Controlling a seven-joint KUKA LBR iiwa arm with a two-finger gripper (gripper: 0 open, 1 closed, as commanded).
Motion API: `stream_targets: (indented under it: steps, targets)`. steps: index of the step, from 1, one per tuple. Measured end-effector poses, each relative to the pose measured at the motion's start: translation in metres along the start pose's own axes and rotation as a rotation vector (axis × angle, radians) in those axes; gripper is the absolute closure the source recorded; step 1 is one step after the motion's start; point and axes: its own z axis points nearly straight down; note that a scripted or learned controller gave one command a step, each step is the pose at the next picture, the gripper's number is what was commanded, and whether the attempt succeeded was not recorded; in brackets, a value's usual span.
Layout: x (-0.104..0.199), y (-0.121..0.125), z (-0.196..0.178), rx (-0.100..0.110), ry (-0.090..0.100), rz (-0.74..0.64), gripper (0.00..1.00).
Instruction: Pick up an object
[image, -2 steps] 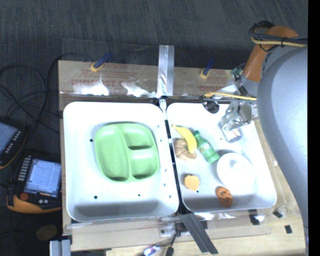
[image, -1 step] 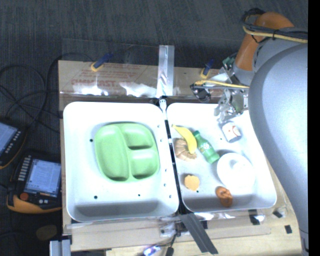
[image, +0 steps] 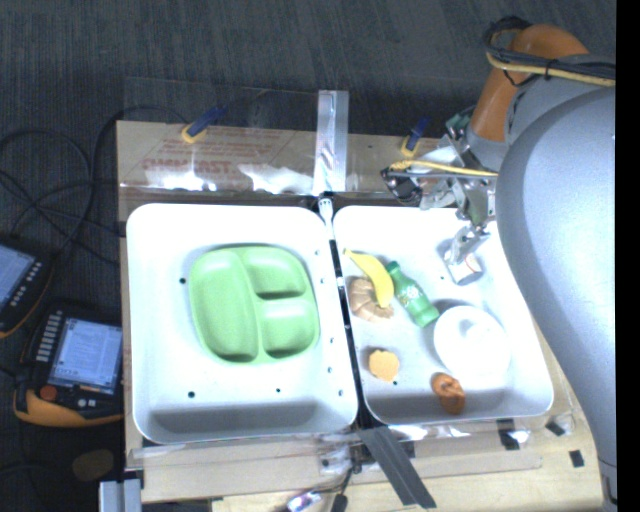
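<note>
Two white bins side by side on a bench. In the left bin (image: 150, 300), a green tray (image: 255, 302) with three compartments. In the right bin (image: 520, 350), a banana (image: 372, 275) touching a tan lump (image: 362, 298), a green bottle (image: 412, 297) just beside them, a white bowl (image: 470, 338) upside down, an orange piece (image: 384, 364) and a brown piece (image: 449, 391) near the front wall. Above the right bin's far corner, the gripper (image: 463, 252), nothing seen between its fingers; open or closed, cannot tell.
</note>
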Motion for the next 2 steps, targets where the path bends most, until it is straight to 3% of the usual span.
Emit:
stream_targets:
  steps: [1,2]
  targets:
    - [-0.0026,-0.0491,0.0150,-0.003,-0.003,-0.125,0.00]
    - [-0.0026,-0.0492,0.0149,-0.004,-0.003,-0.126,0.00]
